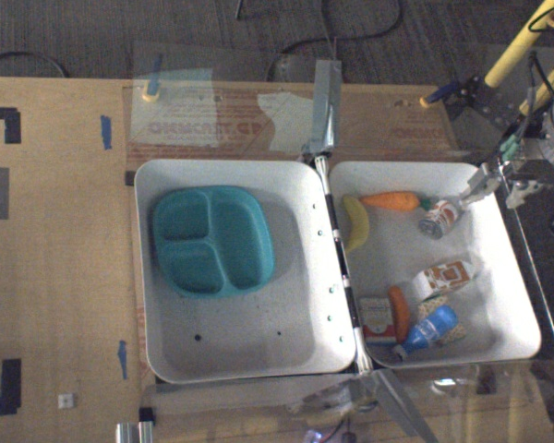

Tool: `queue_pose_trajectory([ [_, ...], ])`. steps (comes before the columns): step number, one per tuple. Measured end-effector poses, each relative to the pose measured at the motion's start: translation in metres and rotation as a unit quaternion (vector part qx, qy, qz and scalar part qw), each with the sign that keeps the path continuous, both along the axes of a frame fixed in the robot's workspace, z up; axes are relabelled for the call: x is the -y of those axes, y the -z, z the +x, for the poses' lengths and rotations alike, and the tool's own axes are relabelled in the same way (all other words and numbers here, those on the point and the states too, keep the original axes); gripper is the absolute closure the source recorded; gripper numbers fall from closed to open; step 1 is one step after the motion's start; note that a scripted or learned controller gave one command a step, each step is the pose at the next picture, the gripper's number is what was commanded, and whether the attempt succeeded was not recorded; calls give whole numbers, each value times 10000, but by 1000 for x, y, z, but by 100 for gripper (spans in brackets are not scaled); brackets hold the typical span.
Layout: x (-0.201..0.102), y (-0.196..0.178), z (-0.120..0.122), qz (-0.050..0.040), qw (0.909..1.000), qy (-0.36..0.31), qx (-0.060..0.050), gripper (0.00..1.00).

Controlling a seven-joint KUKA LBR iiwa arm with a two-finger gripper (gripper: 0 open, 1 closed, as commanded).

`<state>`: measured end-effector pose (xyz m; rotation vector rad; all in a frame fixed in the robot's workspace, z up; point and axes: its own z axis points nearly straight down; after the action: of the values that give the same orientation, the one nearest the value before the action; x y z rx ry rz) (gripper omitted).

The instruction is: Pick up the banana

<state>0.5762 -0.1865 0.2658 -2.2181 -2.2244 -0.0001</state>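
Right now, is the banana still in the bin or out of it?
In. The banana lies flat in the right bin, against its left wall, just left of the carrot. The gripper is at the far rim, apart from it.

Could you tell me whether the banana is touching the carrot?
Cannot tell: in the camera view the banana top and carrot end sit very close.

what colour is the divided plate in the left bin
Teal, a blue-green; the divided plate shows clearly in the camera view.
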Motion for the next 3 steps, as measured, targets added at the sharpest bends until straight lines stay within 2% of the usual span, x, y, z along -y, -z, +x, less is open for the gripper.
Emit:
queue_pose_trajectory([
  [1, -34, 103, -26, 0, 9974, -724, 3, 0],
  [2, -29, 92, -26, -9, 9977, -681, 28, 100],
  [3, -12, 45, 27, -10, 9972, -742, 17, 100],
])
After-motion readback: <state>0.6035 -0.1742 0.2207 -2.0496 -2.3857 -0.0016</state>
